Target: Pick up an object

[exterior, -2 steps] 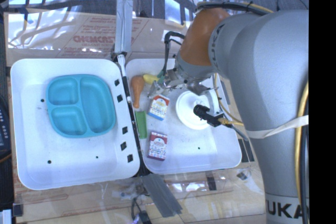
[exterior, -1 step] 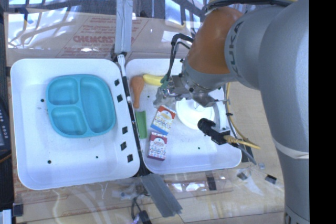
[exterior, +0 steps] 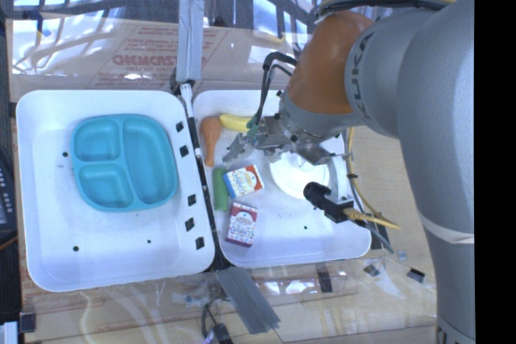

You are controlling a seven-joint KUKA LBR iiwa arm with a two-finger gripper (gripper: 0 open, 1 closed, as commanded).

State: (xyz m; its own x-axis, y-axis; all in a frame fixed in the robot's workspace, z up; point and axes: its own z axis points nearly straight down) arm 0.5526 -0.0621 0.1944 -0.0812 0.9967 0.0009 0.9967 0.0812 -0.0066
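The right bin (exterior: 282, 250) holds an orange carrot (exterior: 210, 138) and a yellow banana (exterior: 233, 122) at its far left. Below them lie a green piece (exterior: 219, 189), a small blue-and-white box (exterior: 243, 180) and a red box (exterior: 242, 223). My gripper (exterior: 246, 143) hangs low over the bin's far left part, just right of the carrot, below the banana and above the blue-and-white box. The arm's wrist covers the bin's far right part. I see nothing held in the gripper.
A white round dish (exterior: 294, 176) lies in the right bin, partly under the arm. The left bin (exterior: 48, 238) holds a blue divided plate (exterior: 125, 160). A ridge with black clips (exterior: 193, 197) divides the two bins.
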